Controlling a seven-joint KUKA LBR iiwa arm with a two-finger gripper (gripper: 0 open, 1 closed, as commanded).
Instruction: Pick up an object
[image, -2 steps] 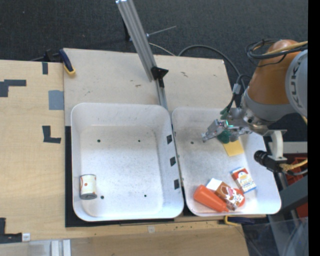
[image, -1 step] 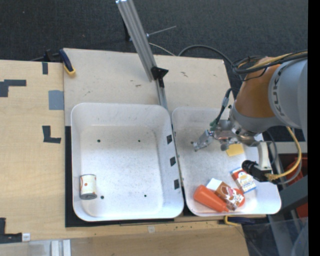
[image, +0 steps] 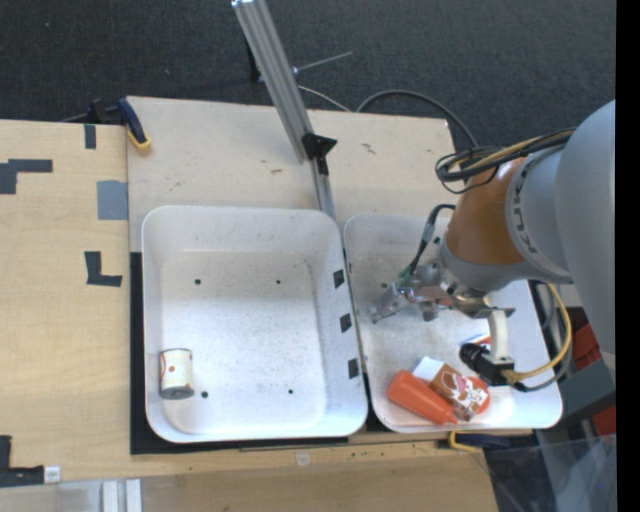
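2 objects (image: 438, 393) near bin rim (image: 470, 425)

Arm (image: 560, 210) cut off at right edge, tool (image: 400, 300) blurred

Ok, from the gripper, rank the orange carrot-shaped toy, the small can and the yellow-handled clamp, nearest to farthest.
Measured from the gripper over the right bin:
1. Orange carrot-shaped toy, same bin, near its front edge.
2. Small can, left bin's front-left corner.
3. Yellow-handled clamp, bench's far-left corner.
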